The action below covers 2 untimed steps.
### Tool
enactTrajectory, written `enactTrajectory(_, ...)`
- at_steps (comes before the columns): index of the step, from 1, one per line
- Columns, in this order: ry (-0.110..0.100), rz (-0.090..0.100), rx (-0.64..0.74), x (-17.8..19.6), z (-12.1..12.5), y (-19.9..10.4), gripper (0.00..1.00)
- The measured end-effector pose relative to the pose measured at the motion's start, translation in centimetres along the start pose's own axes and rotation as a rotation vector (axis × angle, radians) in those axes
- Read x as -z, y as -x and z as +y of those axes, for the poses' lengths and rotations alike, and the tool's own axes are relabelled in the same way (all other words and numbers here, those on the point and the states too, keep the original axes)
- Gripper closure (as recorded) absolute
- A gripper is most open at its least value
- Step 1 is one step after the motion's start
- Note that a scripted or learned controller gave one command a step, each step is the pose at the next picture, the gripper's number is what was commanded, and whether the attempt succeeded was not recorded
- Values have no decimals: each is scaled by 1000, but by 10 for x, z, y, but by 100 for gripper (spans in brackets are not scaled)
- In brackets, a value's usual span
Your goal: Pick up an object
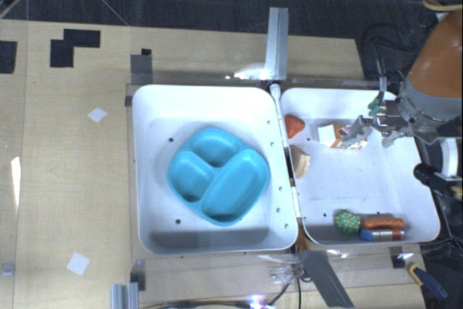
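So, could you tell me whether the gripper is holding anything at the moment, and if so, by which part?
It cannot be told. The gripper is low in the right bin, at a small white and orange object, but the view is too blurred to show a hold.

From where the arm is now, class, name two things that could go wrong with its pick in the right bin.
1. The gripper is low over a small white and orange item near the bin's far wall; the item looks flat and may slip out or be pushed away.
2. The orange object and the tan object lie against the divider, so a grasp there could likely strike that wall.
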<state>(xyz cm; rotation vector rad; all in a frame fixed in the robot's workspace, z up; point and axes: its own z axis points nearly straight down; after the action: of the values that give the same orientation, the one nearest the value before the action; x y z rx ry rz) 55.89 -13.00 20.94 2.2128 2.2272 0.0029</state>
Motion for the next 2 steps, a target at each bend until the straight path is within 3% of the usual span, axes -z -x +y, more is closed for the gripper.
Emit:
enactTrajectory(1,3,-1,76,-78,53,32,0)
enactTrajectory(2,35,-9,151,-95,71,41,0)
